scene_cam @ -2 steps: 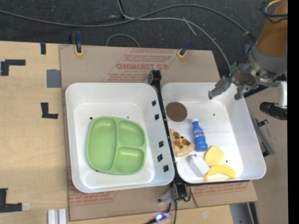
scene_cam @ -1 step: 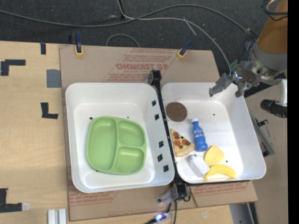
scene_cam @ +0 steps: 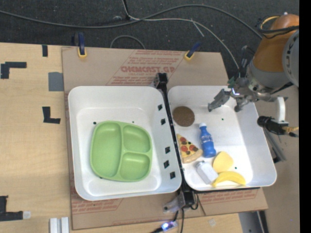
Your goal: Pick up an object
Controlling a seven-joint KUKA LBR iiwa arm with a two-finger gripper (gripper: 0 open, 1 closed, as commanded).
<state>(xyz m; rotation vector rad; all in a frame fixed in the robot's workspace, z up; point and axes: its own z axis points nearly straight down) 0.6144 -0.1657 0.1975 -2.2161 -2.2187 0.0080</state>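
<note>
The left bin point(scene_cam: 77, 130) holds one green divided plate point(scene_cam: 121, 151), lying flat in its middle. The right bin point(scene_cam: 252, 144) holds several things. A brown round cookie point(scene_cam: 183, 115) lies near its left wall, toward the far edge. A blue bottle point(scene_cam: 206, 141) lies in the middle, and a pizza slice point(scene_cam: 188, 148) is just beside it on the left. At the near edge lie a small white bottle point(scene_cam: 205, 171), a yellow wedge point(scene_cam: 223, 161) and a banana point(scene_cam: 229, 179), close together. The gripper point(scene_cam: 227, 101) hangs over the far right corner, fingers spread, holding nothing.
</note>
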